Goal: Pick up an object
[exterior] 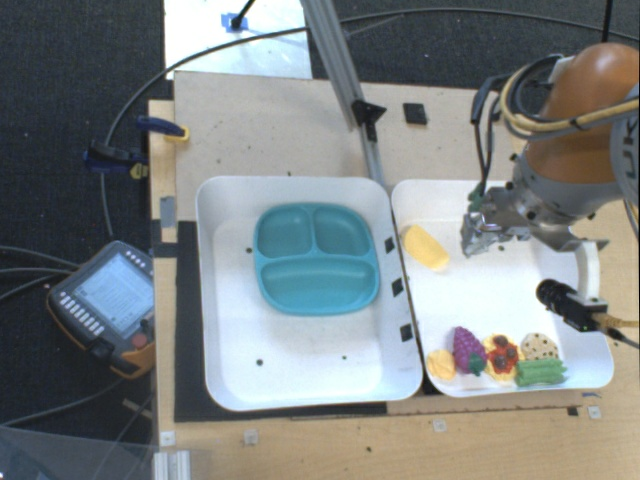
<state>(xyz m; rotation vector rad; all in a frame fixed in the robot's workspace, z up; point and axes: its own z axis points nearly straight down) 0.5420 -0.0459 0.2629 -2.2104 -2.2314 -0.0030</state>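
A single fixed camera hangs above the pale wooden surface (290,128) and looks down at a slant, far enough off to take in both shallow white bins (225,298) side by side, the dark floor around, and the grey, orange-banded arm (585,118) entering from the frame's right.

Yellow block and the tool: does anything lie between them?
No. In the camera view, only bare white bin floor separates the yellow block from the tool to its right.
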